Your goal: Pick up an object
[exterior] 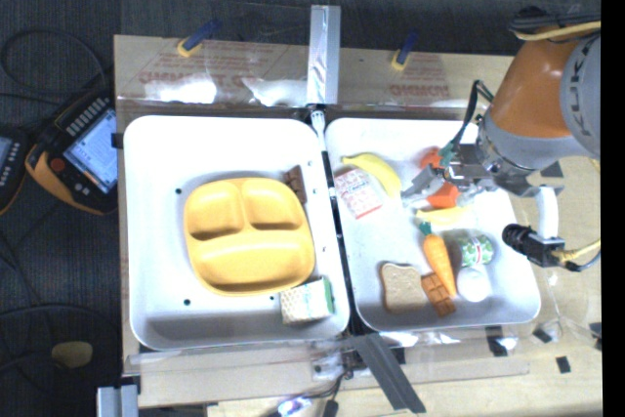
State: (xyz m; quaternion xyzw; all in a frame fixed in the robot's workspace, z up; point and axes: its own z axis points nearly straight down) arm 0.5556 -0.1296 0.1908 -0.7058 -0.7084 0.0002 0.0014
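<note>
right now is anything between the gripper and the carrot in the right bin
Nothing visible blocks it. The gripper hangs over the upper part of the right bin, by an orange-red item. The carrot lies just below, its top uncovered, with the slice of bread on its left and a green-and-white bottle on its right.

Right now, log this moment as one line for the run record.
arm: over right bin | claw: low, by orange item and banana | grasp: unconfirmed | left bin: yellow tray

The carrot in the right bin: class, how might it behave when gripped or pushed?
The carrot looks like stiff toy plastic, so probably light and rigid. Its tapered, rounded body may roll or slip. It touches the bread slice, so that might shift too.
</note>
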